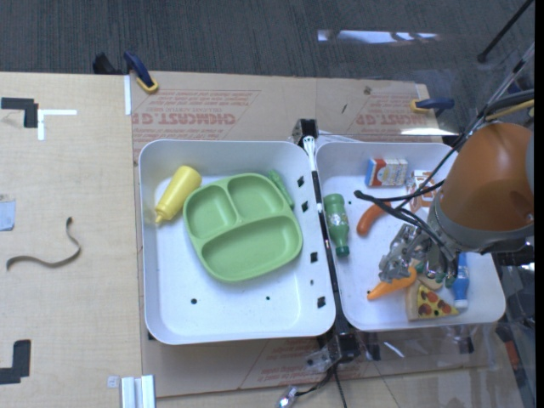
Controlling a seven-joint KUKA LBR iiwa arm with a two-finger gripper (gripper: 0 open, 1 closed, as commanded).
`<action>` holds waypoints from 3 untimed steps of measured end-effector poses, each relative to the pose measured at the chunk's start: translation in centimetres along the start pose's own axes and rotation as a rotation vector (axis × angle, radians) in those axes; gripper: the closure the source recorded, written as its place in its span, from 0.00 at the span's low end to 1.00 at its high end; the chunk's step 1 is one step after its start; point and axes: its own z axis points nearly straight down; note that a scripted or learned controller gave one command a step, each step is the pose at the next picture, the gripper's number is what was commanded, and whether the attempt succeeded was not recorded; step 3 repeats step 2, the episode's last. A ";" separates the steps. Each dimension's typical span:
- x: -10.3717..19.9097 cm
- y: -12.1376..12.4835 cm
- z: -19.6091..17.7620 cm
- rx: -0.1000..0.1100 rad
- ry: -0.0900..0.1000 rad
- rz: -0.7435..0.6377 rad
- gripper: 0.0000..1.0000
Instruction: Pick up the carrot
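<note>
My orange wrist band (486, 177) is looming nearest the lens, bulging over the right bin (353, 308) and hiding part of its far side. Below it my jaws (406, 262) are hanging low over the bin floor, right above the carrot (391, 287), and the metal of the fingers is crowding together with cables in such a tangle that I cannot tell whether they are spread or closed, nor whether they are touching the carrot at all. The carrot itself is lying flat in the near part of the right bin, its thin tip pointing left toward the bin's middle and its thicker end disappearing under my jaws. Just beside that thick end a pizza slice toy (429, 303) is resting against the near rim, and a blue and white tube (460, 280) is lying just right of it. Farther back, an orange sausage-shaped piece (369, 218) is sitting near the centre of the bin, a green bottle (337, 223) is lying along the left wall, and a small carton (389, 172) is standing near the far wall. In the left bin (229, 313) a green divided plate (244, 225) is taking up the middle, with a yellow bottle (176, 192) leaning at its far left edge. Out on the counter (64, 321) to the left, a thin dark cord (47, 253) is curling well apart from both bins.
</note>
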 end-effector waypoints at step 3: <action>0.8 -0.2 5.3 0.004 0.016 -0.144 0.00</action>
